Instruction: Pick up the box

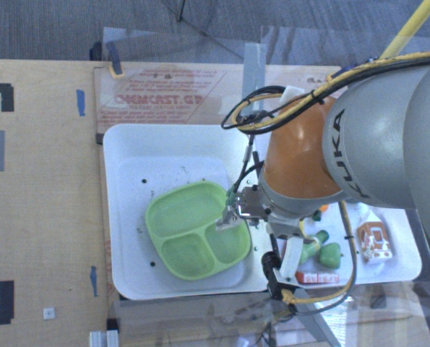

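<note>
A small white box with a red stripe (317, 277) lies near the front edge of the right bin (410, 266), partly hidden by the arm. The grey arm with its orange band (301, 157) covers most of that bin. My gripper (231, 217) hangs at the wall between the two bins, over the right rim of a green divided plate (193, 233). It is well to the left of the box, and nothing shows in its grasp.
The green plate lies in the left bin (128, 165). In the right bin are green pear-shaped items (329, 254) beside the box and a white packet with orange print (374, 241). Black and yellow cables loop off the arm.
</note>
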Action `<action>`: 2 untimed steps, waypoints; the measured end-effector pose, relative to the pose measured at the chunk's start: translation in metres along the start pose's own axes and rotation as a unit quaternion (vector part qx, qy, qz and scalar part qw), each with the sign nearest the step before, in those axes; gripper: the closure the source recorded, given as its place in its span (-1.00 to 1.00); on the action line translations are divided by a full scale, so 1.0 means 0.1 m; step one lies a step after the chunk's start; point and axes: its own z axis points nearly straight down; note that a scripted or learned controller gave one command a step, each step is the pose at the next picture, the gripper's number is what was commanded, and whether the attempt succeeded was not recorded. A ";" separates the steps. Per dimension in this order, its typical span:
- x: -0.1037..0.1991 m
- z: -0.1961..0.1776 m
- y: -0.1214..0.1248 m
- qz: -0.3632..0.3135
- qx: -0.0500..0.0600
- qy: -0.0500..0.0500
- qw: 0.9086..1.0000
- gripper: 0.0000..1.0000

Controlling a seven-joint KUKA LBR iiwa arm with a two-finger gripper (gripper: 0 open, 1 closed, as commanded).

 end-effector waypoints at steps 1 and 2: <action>0.12 0.58 0.01 -0.016 -0.003 0.003 1.000 -1.00; -0.30 -0.02 1.12 -0.012 -0.002 0.000 1.000 -1.00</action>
